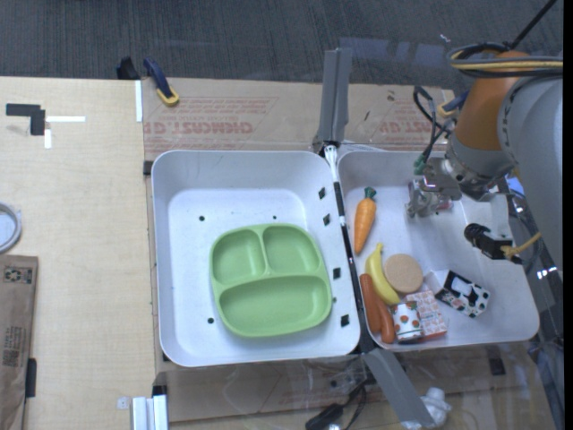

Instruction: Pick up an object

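Observation:
My gripper (426, 202) hangs over the back half of the right bin (501, 330), its fingers pointing down above bare bin floor. Nothing shows between them. To its left an orange carrot (363, 222) lies along the bin's left wall. Nearer the front lie a yellow banana (381, 278), a tan round cookie (404, 273), a red sausage (377, 310), a small printed carton (421, 318) and a black-and-white packet (466, 294).
The left bin (179, 240) holds a green divided plate (269, 279). A grey upright post (333, 97) stands behind the divider between the bins. Cables and a black connector (483, 238) hang off the arm at the right.

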